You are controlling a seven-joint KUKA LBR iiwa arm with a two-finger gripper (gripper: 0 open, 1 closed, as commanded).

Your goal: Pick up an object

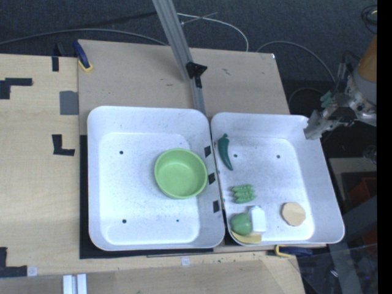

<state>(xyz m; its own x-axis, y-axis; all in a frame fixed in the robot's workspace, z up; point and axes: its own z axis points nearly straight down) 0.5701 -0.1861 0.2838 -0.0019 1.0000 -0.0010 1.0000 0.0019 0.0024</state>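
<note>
A light green bowl (180, 173) rests in the left bin (107, 127). The right bin (318, 164) holds a dark green pepper (225, 151) near its left wall, a small bunch of green pods (243, 193), a round tan piece (293, 214), and at the front left a green ball (241, 223) beside a white block (257, 218) over a yellow piece (248, 238). My gripper (318, 126) hangs at the right bin's back right corner, above the rim, away from every object. Nothing shows between its fingers.
A grey pole (174, 32) slants down from the top to the seam between the bins, ending in a black clamp (196, 71). Cables (226, 26) lie on the dark floor behind. The wooden bench (37, 164) stretches left.
</note>
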